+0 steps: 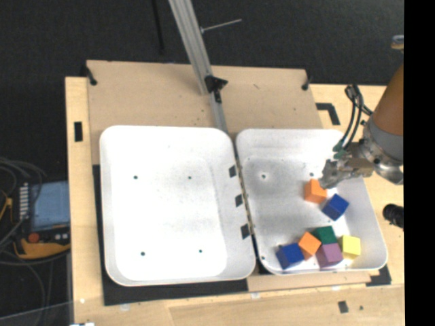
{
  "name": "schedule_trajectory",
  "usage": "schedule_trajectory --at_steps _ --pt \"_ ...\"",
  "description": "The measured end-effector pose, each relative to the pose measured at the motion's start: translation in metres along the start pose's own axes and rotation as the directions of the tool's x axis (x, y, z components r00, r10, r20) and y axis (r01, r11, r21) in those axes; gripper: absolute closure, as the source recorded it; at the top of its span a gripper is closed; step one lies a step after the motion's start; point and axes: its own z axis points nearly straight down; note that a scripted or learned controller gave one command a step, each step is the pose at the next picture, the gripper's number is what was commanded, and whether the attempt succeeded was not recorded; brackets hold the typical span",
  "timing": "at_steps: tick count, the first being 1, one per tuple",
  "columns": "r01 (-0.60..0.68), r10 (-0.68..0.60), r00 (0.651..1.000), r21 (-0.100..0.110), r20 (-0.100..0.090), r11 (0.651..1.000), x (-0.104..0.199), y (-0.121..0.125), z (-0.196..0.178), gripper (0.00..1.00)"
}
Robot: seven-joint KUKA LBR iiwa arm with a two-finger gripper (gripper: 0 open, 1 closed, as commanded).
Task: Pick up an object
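Pale wooden bench [190, 94] across the middle of the frame, flat and matte, dark floor around it. Two shallow white plastic bins with rounded corners side by side on it: left bin [170, 202] smooth, faintly speckled grey, a few small dark dots on its floor; right bin [272, 182] of the same make, touching the left along a seam with small dark clips. Slim grey metal rail [194, 43] slanting from the top centre down to the bins' shared upper corner. Grey arm [387, 124] with an orange band entering from the right edge, cables looped beside it. Gripper [331, 175] of grey metal at the right bin's upper right, directly above and apparently touching the upper orange cube [315, 191]; fingers too blurred to tell spread from pressed together, nothing clearly pinched. Small solid cubes, matte and sharp-edged, all in the right bin: upper orange cube just beside a blue cube [336, 206] at right centre; lower right cluster of a blue cube [290, 255], a second orange cube [310, 243], a green cube [326, 234], a purple cube [329, 255] and a yellow cube [351, 245], packed close together near the bin's front wall.
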Motion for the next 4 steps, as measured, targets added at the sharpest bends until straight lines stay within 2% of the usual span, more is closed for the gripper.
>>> schedule_trajectory --at_steps 2,3,4 --pt "0.000 0.000 1.000 0.003 -0.001 1.000 0.097 0.027 0.020 1.00" --pt "0.002 -0.002 1.000 -0.001 -0.002 1.000 0.145 0.058 0.024 1.00" --pt "0.002 -0.002 1.000 -0.001 -0.003 1.000 0.187 0.074 0.018 1.00"
